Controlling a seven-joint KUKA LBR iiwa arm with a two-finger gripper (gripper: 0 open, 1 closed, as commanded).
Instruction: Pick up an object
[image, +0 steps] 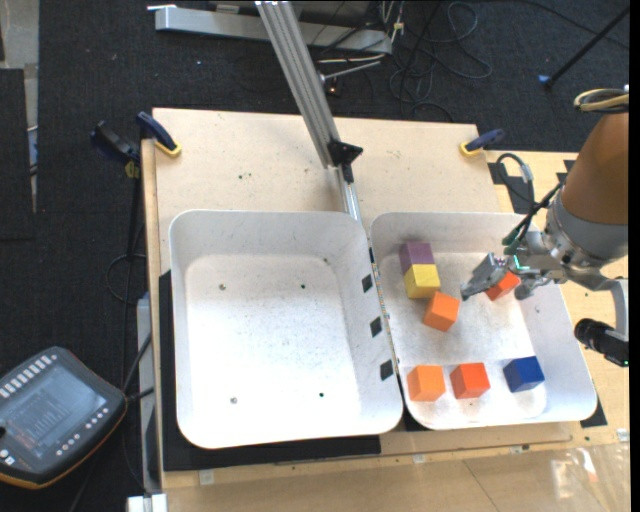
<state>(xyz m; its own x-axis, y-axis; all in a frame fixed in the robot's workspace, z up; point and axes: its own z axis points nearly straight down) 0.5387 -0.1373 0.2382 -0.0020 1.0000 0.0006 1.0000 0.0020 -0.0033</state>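
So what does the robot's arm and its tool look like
The arm is bulky and rounded, with an orange band above a grey wrist section. Dark cables loop beside the wrist. The tool is small, grey and dark metal, with a touch of green near its base.

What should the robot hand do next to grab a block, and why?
Probably lift straight up a little. The gripper is low in the right bin, and a red block seems to sit right at its fingers. A small lift would show if it really has it. An orange block lies close by, so moving sideways might bump it.
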